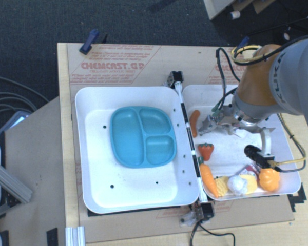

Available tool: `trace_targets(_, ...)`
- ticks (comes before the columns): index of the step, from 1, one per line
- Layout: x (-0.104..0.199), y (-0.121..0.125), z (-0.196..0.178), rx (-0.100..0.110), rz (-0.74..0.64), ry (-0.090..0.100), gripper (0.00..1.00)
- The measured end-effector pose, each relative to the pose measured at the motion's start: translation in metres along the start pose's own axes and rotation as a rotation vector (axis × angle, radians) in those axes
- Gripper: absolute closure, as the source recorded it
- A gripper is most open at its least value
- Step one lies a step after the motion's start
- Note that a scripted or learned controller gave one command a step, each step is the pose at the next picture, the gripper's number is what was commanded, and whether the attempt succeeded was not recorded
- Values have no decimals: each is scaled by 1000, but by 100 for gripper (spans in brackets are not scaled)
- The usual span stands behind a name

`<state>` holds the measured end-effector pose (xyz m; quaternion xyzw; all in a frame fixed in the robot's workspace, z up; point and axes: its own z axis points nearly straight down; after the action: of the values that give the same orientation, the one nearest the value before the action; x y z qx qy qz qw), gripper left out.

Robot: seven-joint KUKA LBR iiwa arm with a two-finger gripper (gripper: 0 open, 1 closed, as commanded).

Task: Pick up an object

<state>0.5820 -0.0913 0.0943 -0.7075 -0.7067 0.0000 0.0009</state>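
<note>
Camera view: the gripper (215, 123) hangs low over the far half of the right bin (227, 157), the arm's grey and orange wrist bulking above it.
Gripper state: cannot tell – the wrist and its cables cover the working end from this slant.
Nearest candidate: an orange-red sausage (194, 122) lies along the bin's left wall, just beside the gripper.
Other candidates: a red piece with a green top (206, 150) near the middle of that wall; a carrot (209, 181), a white lump (237, 184), a yellow piece (252, 185) and an orange (269, 180) crowded along the near edge.
Left bin (92, 137): holds a blue divided plate (142, 136).
Doing it well: my judgement is that the sausage is the easiest target, but it sits close against the wall – the close should come across its narrow width, clear of the rim.
Risk: the near-edge pile is touching, so a grab there could drag neighbours.
Hard to make out: whether anything is already gripped, and what the white lump is.
</note>
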Motion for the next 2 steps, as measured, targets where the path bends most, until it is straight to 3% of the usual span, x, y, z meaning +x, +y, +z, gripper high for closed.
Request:
trace_targets(1, -7, -60, 10, 1, 0, 0, 0)
trace_targets(2, -2, -102, 10, 0, 0, -1, 0)
